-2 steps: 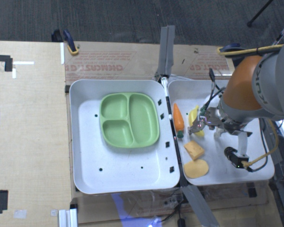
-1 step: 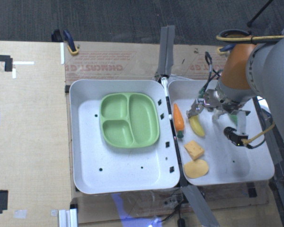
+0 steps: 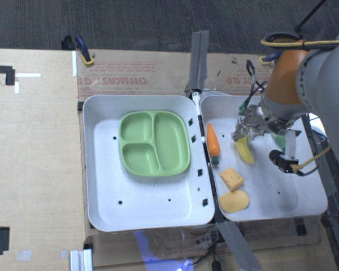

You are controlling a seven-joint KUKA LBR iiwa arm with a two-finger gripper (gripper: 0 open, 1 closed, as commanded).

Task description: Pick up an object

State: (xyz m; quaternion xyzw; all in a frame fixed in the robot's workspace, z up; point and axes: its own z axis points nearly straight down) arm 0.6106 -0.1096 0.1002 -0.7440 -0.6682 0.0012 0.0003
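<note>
In the right bin [image 3: 294, 202] a yellow banana [image 3: 245, 151] lies near the middle, pointing toward the front. My gripper [image 3: 244, 133] hangs right over the banana's far end, very close to it or touching. An orange carrot with a green tip [image 3: 213, 142] lies along the bin's left wall. A yellow cheese-like block [image 3: 232, 179] sits further forward, with a flat round yellow piece [image 3: 234, 201] in front of it. A small green thing [image 3: 279, 140] peeks out from behind the wrist.
The left bin [image 3: 101, 196] holds a green divided plate [image 3: 155, 143]. A grey divider post [image 3: 199, 61] stands between the bins at the back. The arm with its orange band [image 3: 288, 78] and cables [image 3: 296, 165] overhangs the right bin's back right.
</note>
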